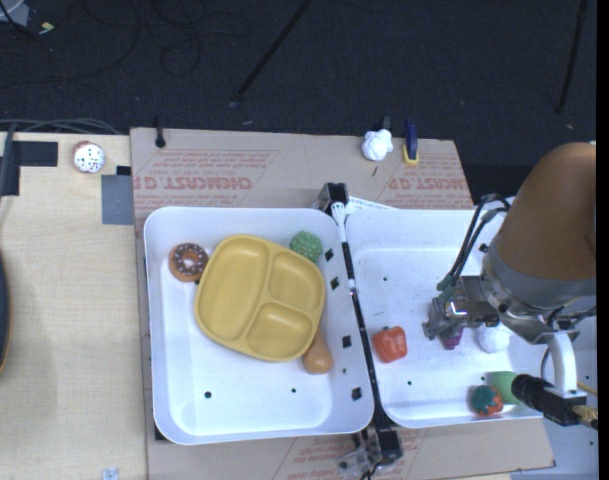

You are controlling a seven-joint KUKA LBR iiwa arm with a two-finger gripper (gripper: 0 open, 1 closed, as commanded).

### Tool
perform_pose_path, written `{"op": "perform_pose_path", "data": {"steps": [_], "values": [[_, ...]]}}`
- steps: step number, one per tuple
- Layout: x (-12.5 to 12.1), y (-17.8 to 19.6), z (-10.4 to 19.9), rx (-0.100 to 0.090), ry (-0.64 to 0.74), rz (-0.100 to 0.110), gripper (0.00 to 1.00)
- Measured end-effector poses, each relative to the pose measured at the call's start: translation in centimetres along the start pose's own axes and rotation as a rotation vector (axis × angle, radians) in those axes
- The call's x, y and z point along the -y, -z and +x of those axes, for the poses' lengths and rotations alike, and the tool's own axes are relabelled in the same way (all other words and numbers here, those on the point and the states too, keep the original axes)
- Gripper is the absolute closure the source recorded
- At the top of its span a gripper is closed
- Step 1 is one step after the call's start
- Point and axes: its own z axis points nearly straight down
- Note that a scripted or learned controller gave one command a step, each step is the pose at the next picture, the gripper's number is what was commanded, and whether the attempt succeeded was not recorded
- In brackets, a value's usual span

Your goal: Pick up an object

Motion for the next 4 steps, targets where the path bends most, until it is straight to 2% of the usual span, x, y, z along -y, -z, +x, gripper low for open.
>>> {"op": "perform_pose_path", "data": {"steps": [1,2,3,4], "values": [[-0.1,8.3,3.7,0.001,0.002,-0.016,1.0],[0.0,10.6,0.9,0.003,-0.004,-0.01,1.0],[-0.9,21.6,6.7,0.001,0.005,-0.021,1.0],[0.1,22.0,15.4,0.001,0.006,-0.009,1.0]]}}
